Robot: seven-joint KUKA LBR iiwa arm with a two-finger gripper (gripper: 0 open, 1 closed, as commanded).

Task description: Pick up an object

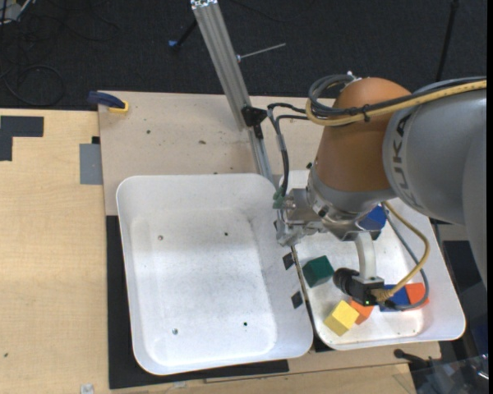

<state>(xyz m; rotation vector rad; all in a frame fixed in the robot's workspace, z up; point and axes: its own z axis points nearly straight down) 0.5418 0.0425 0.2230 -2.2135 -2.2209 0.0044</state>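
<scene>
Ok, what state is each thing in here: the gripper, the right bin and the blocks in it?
gripper: over the right bin's left side; any hold cannot be told.
right bin: flat on the bench, blocks inside.
green block: loose on the bin floor.
yellow block: loose, near the front wall.
orange block: loose, against a blue block.

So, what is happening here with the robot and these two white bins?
A grey and orange robot arm reaches in from the right and hangs over the right bin. Its gripper is near that bin's left wall, close to a green block. A yellow block, an orange block and a blue piece also lie in this bin. Nothing can be seen held by the gripper.
</scene>
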